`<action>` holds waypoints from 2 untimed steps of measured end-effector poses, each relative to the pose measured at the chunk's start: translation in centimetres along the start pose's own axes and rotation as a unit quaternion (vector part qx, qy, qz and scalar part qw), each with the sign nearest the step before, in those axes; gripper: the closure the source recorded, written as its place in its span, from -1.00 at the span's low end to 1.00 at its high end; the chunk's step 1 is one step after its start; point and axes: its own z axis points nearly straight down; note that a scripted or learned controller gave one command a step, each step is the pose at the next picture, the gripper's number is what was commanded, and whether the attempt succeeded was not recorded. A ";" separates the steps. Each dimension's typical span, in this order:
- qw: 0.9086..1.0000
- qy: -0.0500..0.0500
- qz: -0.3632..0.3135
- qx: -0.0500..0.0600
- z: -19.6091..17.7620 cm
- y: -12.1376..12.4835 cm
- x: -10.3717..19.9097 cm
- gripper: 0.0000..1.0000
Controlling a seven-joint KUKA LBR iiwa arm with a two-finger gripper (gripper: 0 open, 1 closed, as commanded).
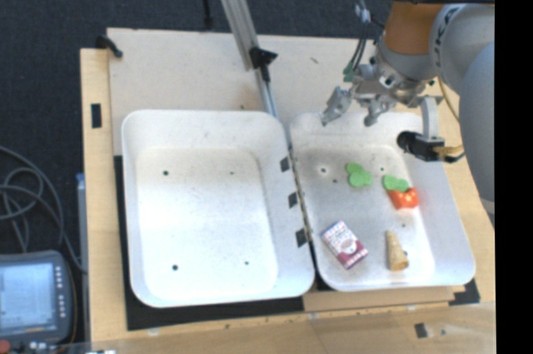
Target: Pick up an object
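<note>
Nearest the camera, along the front of the right bin (450,261), a small pink-and-white carton (344,244) is lying tilted, and just to its right a tan cone-shaped piece (396,251) is lying on its side, the 2 close but apart. Farther back in the same bin, an orange-red toy with a green top (401,192) is sitting toward the right wall, and a green toy (359,176) is resting to its left, near the middle of the bin floor. The left bin (208,202) is sitting beside it on the tabletop (183,69), their rims meeting at a row of dark clips.

Beyond these, over the back rim of the right bin, the claw (356,112) is hanging with its 2 fingers spread apart and nothing between them (it is well clear of all 4 objects). Above it, the grey arm with its orange band (429,2) is reaching in from the right. A slanted metal pole (237,11) is rising from the back of the tabletop.
</note>
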 end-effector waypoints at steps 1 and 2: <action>1.000 0.000 0.001 0.000 5.6 0.6 -0.9 -1.00; 1.000 0.000 0.002 0.000 10.6 0.5 -1.1 -1.00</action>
